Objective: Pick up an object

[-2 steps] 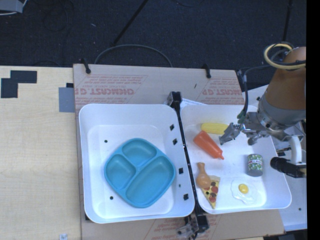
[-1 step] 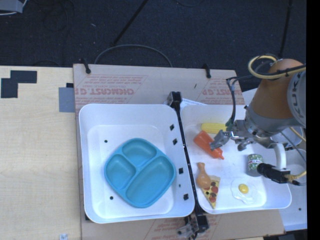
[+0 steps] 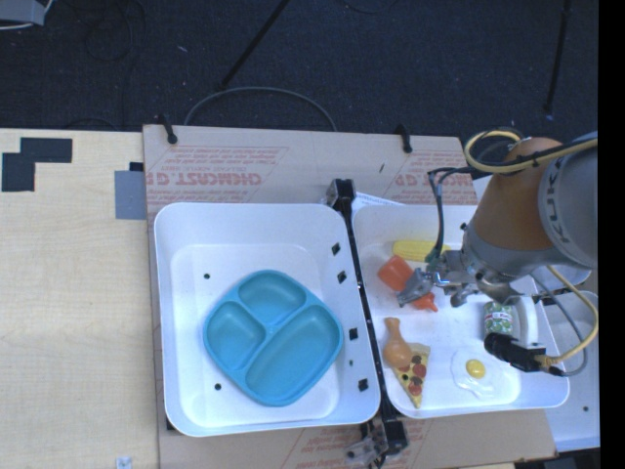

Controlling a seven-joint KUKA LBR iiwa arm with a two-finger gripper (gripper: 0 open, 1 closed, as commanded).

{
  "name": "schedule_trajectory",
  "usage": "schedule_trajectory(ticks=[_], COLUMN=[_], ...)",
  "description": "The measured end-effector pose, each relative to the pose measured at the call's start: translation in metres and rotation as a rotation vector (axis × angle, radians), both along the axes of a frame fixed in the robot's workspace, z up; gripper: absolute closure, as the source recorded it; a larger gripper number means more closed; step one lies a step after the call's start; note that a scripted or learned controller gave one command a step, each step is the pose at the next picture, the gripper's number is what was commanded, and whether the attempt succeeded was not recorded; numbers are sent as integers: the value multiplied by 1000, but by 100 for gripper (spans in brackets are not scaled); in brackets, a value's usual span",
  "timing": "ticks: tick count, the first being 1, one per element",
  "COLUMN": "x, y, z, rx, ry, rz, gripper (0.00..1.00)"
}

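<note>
Bearing two white bins (image 3: 166, 262), cardboard-lined bench (image 3: 254, 169)

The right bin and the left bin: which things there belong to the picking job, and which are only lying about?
For the job (candidates to pick, right bin):
- gripper
- orange toy piece
- toy corn cob
- toy chicken drumstick
- toy pizza slice
- toy fried egg

Just lying about:
- blue divided plate in the left bin
- cardboard sheet
</note>
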State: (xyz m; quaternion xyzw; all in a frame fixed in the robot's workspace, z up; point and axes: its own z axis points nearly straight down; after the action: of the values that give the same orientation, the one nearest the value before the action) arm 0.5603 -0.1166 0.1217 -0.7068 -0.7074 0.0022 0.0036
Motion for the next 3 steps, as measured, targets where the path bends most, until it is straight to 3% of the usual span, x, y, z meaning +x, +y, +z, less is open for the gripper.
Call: schedule_trajectory(ticks=[1, 2, 3], x=[0, 0, -3], y=[1, 0, -2], z=[-36, -24, 19], rx=[-1, -1, -2], ry=[-4, -5, -9], rz=[-2, -7, -9], gripper=[0, 100, 100])
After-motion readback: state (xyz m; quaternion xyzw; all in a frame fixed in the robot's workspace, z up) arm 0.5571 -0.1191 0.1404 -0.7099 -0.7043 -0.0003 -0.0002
